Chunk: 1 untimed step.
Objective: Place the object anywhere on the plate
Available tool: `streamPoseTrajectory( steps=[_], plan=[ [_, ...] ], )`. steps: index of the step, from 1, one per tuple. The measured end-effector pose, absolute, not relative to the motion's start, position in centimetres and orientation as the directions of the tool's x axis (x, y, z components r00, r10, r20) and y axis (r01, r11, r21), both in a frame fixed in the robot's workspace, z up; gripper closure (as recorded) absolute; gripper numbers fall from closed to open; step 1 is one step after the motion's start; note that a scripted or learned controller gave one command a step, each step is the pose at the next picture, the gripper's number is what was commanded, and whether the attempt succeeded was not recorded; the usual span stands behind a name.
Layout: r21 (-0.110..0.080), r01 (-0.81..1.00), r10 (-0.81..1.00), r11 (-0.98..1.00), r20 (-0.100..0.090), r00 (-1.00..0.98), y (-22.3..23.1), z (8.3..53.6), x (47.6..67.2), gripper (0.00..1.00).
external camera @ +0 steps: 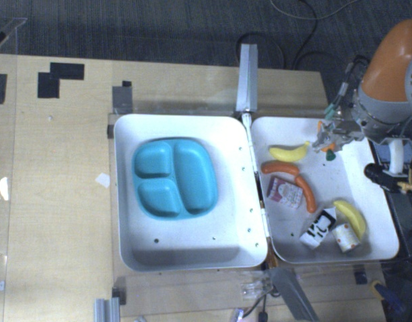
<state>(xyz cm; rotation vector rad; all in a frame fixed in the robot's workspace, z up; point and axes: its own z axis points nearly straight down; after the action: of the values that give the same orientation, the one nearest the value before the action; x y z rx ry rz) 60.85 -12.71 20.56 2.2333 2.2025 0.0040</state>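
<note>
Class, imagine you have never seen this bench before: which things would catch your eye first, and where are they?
Probably the bright blue plate, with three compartments, lying alone in the left bin. Next, the right bin with its cluster of toy food: two yellow bananas and orange-red sausages. Then the arm's orange band at upper right, with the gripper over that bin's far edge.

— Left bin [125,247]?
— Holds a blue plate [174,178] with three compartments.
— Right bin [380,243]?
— Holds a yellow banana [288,153] near the top, two orange sausages [280,168] below it, a red-and-white packet [284,192] between them, a black-and-white box [317,229], a second banana [351,217], and a small white cup [343,238] on its side.
— Gripper [330,143]?
— Hovers over the right bin's upper edge, just right of the top banana. Nothing seen between the fingers.
</note>
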Motion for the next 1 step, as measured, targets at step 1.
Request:
streamPoseTrajectory(
  steps=[1],
  plan=[
    [0.004,1.0,1.0,-0.011,0.001,0.011,-3.22,20.67,60.04,1.0]
  ],
)
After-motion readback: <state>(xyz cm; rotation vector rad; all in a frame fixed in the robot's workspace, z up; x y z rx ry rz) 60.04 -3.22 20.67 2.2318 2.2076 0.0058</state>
